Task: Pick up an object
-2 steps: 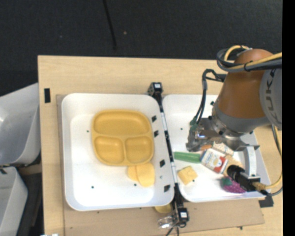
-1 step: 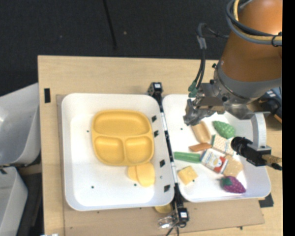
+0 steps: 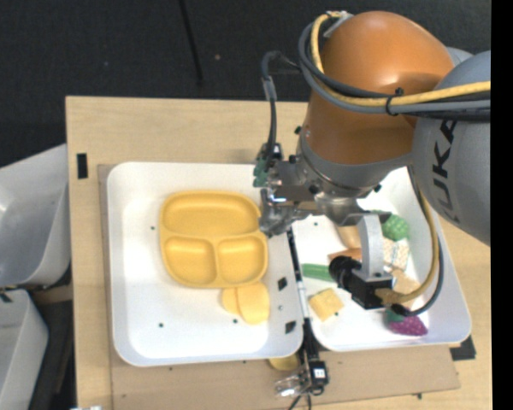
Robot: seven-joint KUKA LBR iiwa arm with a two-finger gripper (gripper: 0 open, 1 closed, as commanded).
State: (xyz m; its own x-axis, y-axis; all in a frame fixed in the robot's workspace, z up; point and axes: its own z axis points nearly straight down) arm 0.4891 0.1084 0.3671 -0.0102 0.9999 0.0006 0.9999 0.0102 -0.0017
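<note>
My gripper [image 3: 275, 205] hangs under the big orange wrist band, over the rim between the two bins, at the right edge of a yellow three-compartment plate [image 3: 209, 237] in the left bin [image 3: 132, 314]. Two small yellow round pieces [image 3: 246, 301] lie just below the plate. The right bin [image 3: 449, 310] holds several toy foods: a yellow cheese-like block [image 3: 326, 302], a green stick [image 3: 315, 272], purple grapes [image 3: 408, 323], a green leafy piece [image 3: 397, 226] and a pale cube [image 3: 400, 254]. The arm hides much of the right bin's far half.
The bins sit on a wooden bench [image 3: 85, 135]. A small yellow thing [image 3: 282, 363] lies on the bench just past the bins' front edge. White containers [image 3: 17, 220] stand off the bench to the left.
</note>
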